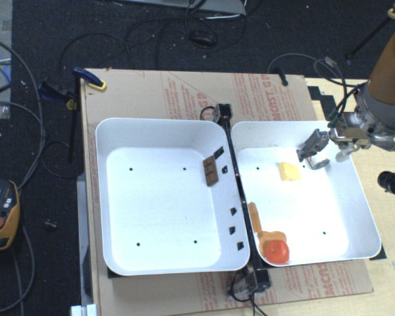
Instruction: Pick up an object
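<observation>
Camera view, gripper above right bin, near yellow block

One camera sits high above the bench and looks down at a slant. It is far enough back to see both white bins, some dark floor behind, and the arm at the right.

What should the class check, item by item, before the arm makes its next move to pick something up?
1. Target present: pale yellow block in the right white bin: ok.
2. Claw near the block, to its upper right: ok.
3. Claw open: cannot tell.
4. Block apart from the orange-handled red-ended tool: ok.
5. Anything held already: nothing seen in the claw: ok.
6. Brown rectangular bar lies in the left white bin, away from the claw: ok.
</observation>
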